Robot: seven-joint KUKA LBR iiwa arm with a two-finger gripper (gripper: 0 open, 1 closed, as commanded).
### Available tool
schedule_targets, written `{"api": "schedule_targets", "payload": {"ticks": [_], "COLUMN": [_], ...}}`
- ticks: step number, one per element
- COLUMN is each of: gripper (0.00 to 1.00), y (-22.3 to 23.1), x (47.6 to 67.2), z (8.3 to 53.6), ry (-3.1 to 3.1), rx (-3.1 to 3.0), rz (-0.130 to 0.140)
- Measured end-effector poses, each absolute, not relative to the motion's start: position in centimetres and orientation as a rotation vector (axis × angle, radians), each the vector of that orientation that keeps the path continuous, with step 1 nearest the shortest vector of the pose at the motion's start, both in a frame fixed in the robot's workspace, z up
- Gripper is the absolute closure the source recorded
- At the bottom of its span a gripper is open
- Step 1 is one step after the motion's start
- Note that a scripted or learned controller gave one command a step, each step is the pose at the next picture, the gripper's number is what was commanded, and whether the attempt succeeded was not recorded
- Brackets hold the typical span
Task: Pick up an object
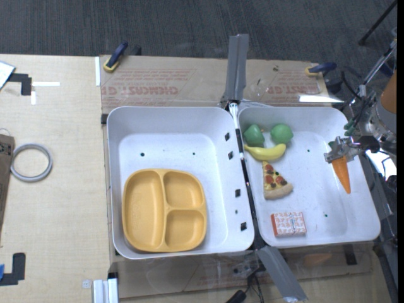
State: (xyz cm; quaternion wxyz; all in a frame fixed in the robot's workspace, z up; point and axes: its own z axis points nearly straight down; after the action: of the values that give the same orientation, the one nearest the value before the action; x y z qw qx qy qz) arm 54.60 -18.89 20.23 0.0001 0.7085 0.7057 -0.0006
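Leftmost, on the pale wood table (57, 232): a grey tape roll (28, 162), flat. Left bin (120, 137), white, shallow, smooth: one yellow plastic plate (165, 209), three compartments, rounded corners. Right bin (360, 226), same make: two green rounded pieces (267, 134) by the far-left corner; a curved yellow banana (266, 151) touching them; a triangular pizza slice (275, 182) just below; a small red-and-white box (288, 223) near the front wall. Far right: an orange carrot (342, 173), tapered cone, point toward the front, its blunt top clamped between the fingers of the claw (341, 150).
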Motion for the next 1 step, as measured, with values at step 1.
{"api": "schedule_targets", "payload": {"ticks": [1], "gripper": [1.00], "y": [-22.13], "x": [51.93], "z": [26.04], "ry": [2.136], "rx": [2.303], "rz": [-0.003]}}
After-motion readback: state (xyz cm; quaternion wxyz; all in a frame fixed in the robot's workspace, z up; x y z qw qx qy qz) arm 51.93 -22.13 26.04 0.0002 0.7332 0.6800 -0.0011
